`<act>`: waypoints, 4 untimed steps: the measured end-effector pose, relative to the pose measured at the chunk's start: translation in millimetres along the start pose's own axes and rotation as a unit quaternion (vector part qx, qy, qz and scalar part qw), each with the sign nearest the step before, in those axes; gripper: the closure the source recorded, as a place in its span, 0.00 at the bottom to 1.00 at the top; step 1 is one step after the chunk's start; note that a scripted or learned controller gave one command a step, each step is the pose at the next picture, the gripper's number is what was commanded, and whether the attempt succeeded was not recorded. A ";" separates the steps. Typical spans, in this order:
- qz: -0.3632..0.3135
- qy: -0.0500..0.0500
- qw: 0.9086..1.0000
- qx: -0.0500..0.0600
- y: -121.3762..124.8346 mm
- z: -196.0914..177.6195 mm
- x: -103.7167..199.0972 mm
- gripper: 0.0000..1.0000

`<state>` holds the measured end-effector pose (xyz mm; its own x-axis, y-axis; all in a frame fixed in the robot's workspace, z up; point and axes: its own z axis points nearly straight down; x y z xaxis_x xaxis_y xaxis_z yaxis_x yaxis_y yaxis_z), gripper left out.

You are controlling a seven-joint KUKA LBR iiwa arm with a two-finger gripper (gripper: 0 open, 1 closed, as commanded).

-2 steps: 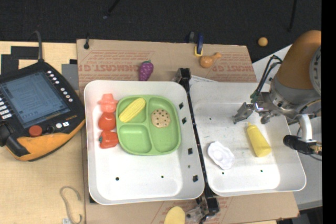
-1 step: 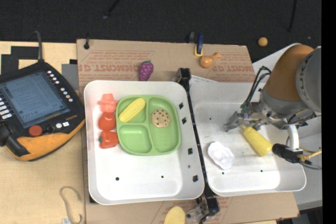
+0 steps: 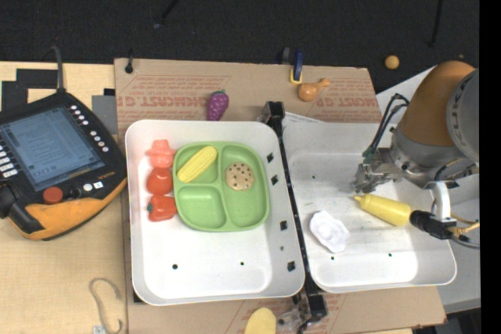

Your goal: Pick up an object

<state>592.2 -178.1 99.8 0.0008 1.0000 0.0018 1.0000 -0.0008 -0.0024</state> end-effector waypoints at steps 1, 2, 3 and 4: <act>0.000 -0.001 1.000 -0.003 0.4 -63.5 -3.9 1.00; 0.000 -0.001 1.000 -0.003 -0.7 -126.9 -8.0 1.00; -0.001 -0.001 1.000 -0.001 -0.6 -127.6 -8.2 1.00; -0.002 0.001 1.000 0.000 -21.1 -136.8 44.1 1.00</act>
